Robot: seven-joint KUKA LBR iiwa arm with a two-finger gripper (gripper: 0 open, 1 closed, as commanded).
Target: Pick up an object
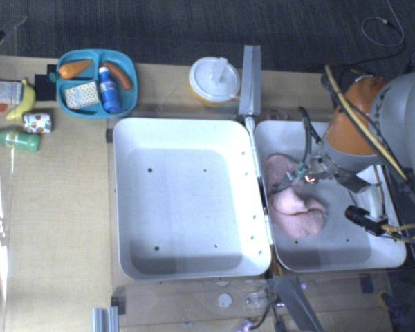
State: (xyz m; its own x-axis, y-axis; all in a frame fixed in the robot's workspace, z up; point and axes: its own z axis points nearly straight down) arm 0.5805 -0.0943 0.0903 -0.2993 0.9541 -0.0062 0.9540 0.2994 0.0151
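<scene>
Right now the gripper (301,177) hangs low in the right bin (346,254), over a pink soft object (296,213) — its bulk lies toward six o'clock of the fingertips. Finger spread — cannot tell.

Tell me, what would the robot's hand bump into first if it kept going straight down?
Probably the soft pink thing in the right bin. The hand sits right over it, pointing down, though depth is hard to judge.
</scene>
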